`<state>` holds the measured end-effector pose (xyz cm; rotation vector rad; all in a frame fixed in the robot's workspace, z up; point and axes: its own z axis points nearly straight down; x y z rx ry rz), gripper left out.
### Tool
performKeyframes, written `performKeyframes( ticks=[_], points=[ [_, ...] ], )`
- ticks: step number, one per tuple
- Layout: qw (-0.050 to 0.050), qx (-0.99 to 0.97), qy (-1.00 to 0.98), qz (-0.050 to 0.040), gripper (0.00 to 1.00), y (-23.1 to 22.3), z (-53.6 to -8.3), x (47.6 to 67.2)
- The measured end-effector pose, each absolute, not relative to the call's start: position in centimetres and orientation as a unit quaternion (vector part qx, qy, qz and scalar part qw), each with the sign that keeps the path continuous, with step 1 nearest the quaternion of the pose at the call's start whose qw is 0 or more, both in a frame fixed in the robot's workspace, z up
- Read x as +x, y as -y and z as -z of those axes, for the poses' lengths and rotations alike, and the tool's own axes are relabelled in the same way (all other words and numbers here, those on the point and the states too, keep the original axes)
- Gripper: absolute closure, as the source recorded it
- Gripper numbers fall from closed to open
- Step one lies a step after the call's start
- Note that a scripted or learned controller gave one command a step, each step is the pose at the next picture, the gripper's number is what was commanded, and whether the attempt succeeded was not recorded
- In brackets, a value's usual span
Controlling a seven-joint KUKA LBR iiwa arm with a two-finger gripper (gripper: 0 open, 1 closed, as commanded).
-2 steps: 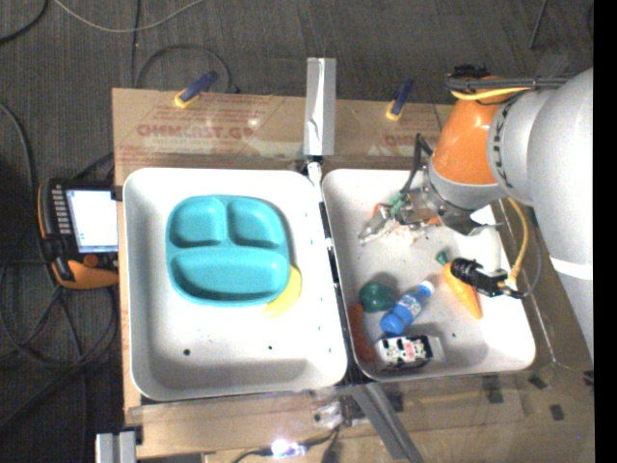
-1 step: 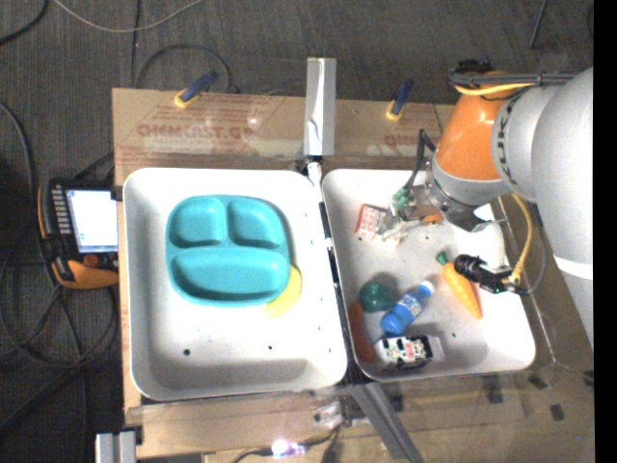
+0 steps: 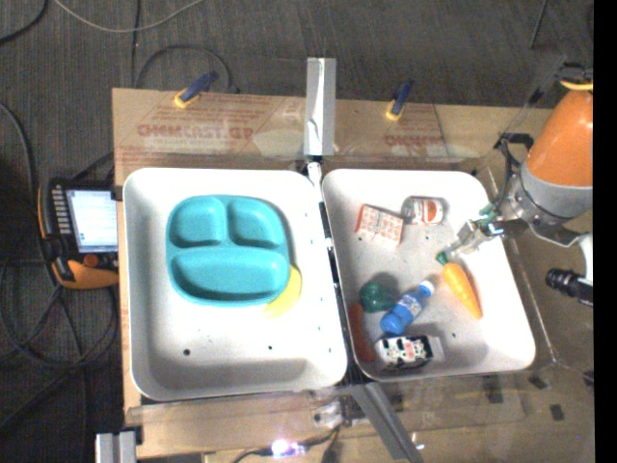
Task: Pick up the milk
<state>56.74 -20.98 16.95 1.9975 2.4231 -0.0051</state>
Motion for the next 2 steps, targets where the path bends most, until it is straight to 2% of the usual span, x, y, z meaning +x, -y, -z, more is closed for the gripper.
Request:
performKeyframes(
  ticks=[1,2],
  points=[
    [0.000,0.645,-0.764,0.0006,1.00,22.3,-21.9,56.2],
    [0.001,0.592,-0.806,0.0000,1.00,22.3,-32.1,57.6]
  ],
)
